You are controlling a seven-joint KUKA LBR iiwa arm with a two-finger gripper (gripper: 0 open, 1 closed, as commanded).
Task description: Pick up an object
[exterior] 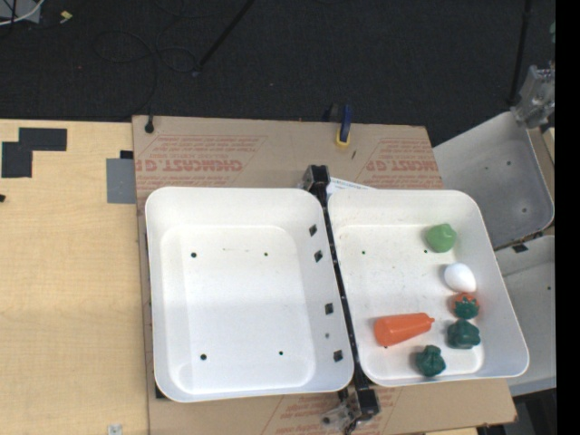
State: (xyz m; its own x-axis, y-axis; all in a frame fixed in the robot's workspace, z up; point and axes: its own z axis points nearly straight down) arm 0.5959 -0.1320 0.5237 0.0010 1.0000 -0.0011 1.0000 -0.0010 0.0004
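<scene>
Far left: pale wooden tabletop (54, 279), marked with black patches (34, 148) and a grey patch (118, 179) near its back edge. Behind it, dark floor (272, 43) with thin cables trailing across.

Next, a brown cardboard sheet (227, 157) with red lettering, lying under both bins. At its back edge, a small blue and yellow clamp (343, 126).

On the cardboard, the left white bin (236, 306), with a few small dark dots on its floor. Touching its right wall, the right white bin (381, 234), with black clips (328, 308) spaced along the seam and a black fitting at each end of it.

All candidates for picking up gathered in the right bin, toward its right wall and near corner:
- orange carrot (403, 328), lying on its side near the front, pointed end to the right;
- dark green lump (430, 362) just in front of the carrot's tip, near the front wall;
- light green rounded piece (441, 237) alone toward the back, well apart from the carrot;
- white egg (459, 277) between the light green piece and the front cluster;
- small orange and green piece (467, 307) just in front of the egg, seemingly touching it;
- second dark green lump (463, 334) just in front of that, right of the carrot's tip.

Far right, a grey metal plate (498, 170) angled beside the right bin.
</scene>
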